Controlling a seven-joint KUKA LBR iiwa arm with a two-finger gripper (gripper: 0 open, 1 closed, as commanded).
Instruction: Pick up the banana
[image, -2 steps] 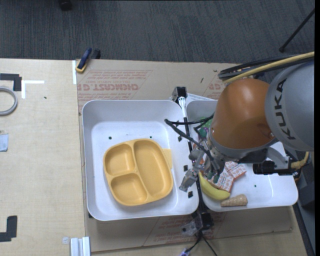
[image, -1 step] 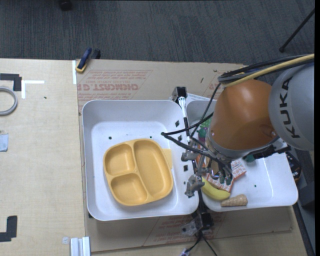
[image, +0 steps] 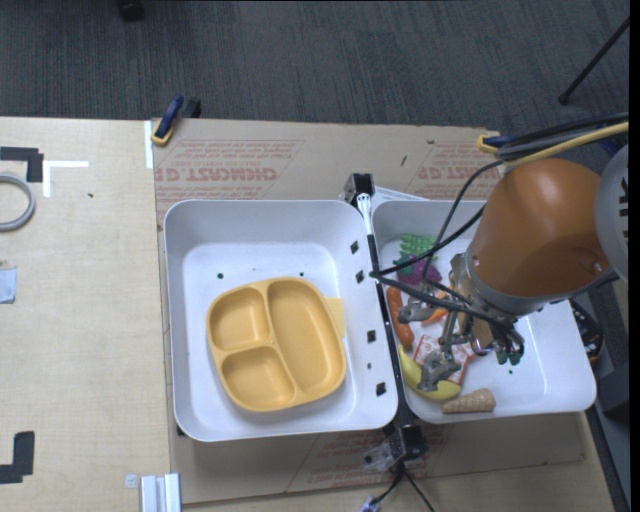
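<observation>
The banana (image: 417, 381) lies in the right bin (image: 560, 392), near its front left corner, and shows as a yellow curve partly hidden under the gripper. My gripper (image: 440, 365) hangs right over it, low in the bin, below the arm's orange band (image: 540, 235). A red and white item under the gripper hides part of the banana. Whether the gripper touches the banana I cannot tell.
A yellow divided plate (image: 275, 343) sits in the left bin (image: 190, 300). The right bin also holds a tan cone (image: 471, 402), an orange carrot (image: 403, 320), purple grapes (image: 425, 270) and a green leafy item (image: 414, 245). Cables cross above the bin.
</observation>
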